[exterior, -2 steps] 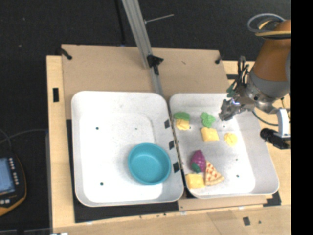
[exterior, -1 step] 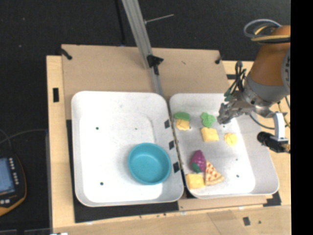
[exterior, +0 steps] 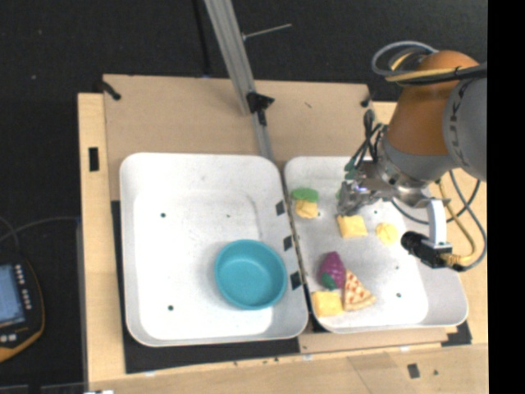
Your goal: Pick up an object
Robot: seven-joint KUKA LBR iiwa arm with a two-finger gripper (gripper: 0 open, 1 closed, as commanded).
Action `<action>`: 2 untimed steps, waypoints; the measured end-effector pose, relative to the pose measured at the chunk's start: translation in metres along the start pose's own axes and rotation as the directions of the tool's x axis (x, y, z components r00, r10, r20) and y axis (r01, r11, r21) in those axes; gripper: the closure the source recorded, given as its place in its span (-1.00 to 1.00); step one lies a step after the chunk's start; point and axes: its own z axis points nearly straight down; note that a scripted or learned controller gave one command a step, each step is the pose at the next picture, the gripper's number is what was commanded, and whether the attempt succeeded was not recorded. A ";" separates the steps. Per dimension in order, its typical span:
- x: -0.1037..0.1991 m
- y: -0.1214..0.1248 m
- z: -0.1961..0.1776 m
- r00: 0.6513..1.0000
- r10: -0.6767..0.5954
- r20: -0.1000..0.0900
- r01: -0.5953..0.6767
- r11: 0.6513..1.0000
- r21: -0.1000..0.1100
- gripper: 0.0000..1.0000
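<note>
The gripper (exterior: 353, 197) is seen low over the right bin (exterior: 439, 306), just above a yellow block (exterior: 353, 226). Whether anything is pinched there cannot be told; the tip is dark and small against the white floor.

Around it, the bin is crowded. A green-topped piece (exterior: 305, 195) is seen toward the bin's left wall, resting on a small yellow piece (exterior: 307, 210). A yellow lump (exterior: 387, 233) lies just right of the yellow block. Nearer the front, a purple toy (exterior: 331, 269) is found touching a pizza slice (exterior: 357, 291), and a yellow cube (exterior: 326, 304) is tucked against the front left corner beside them. A black fitting (exterior: 422, 249) on a white bracket hangs over the bin's right half, with cables looped behind it.

The block beneath the gripper is given bare floor toward the front and toward the left before the green-topped piece is reached. The back wall of the bin is close behind the arm (exterior: 426, 130).

In the left bin (exterior: 148, 187), one blue bowl (exterior: 248, 273) is seen toward the front right; the remaining floor is open. A grey pole (exterior: 234, 48) slants down from the top to the seam between the bins.

Counted: two bins, one bowl, seven small items in the right bin, five of them partly or wholly yellow.
</note>
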 end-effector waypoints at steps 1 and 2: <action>0.060 -0.004 -0.010 1.000 -0.004 -0.004 0.004 1.000 -0.001 1.00; 0.120 -0.012 -0.021 1.000 -0.004 -0.003 0.004 1.000 -0.004 1.00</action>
